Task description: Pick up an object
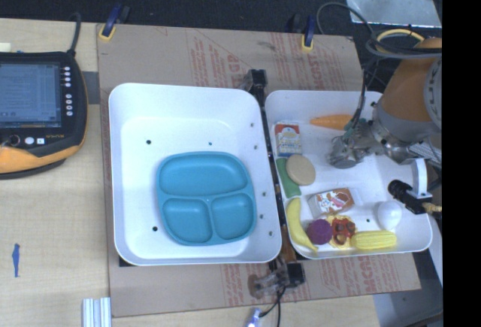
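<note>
My gripper (345, 153) hangs low over the bare upper middle of the right bin (421, 243), with the grey arm and its orange band (409, 89) behind it to the right. An orange carrot (331, 121) lies just above it. To its left are a small red and white carton (288, 137) and a beige round piece (301, 169). A snack packet (333, 201) lies below it. Nothing shows in the gripper's grasp.
Along the right bin's front lie a banana (296, 224), a purple fruit (319, 231), a red ring-shaped toy (344, 228), a corn cob (373, 240) and a white ball (388, 214). The left bin (128, 115) holds a blue divided plate (204, 196). A tablet (34, 104) sits far left.
</note>
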`<state>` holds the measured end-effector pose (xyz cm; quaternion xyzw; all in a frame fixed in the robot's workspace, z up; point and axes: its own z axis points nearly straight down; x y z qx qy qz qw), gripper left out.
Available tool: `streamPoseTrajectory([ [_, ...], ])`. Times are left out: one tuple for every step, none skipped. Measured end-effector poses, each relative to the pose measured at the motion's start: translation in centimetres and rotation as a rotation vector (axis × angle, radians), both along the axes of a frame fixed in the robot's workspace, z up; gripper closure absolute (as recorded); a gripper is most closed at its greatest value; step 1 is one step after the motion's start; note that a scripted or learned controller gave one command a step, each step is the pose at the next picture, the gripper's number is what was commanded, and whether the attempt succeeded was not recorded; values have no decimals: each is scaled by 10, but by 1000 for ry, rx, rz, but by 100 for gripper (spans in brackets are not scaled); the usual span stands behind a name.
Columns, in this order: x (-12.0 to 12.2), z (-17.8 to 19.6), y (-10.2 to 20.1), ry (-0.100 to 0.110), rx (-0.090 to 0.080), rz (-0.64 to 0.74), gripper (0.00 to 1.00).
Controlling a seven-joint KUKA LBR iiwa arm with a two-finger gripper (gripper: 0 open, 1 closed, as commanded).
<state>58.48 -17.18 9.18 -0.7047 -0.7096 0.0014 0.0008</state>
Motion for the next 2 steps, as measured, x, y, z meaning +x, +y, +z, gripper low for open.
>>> streamPoseTrajectory([
  [-61, 40, 15, 1, 0, -2, 100],
  [-64, 100, 89, 0, 1, 0, 100],
])
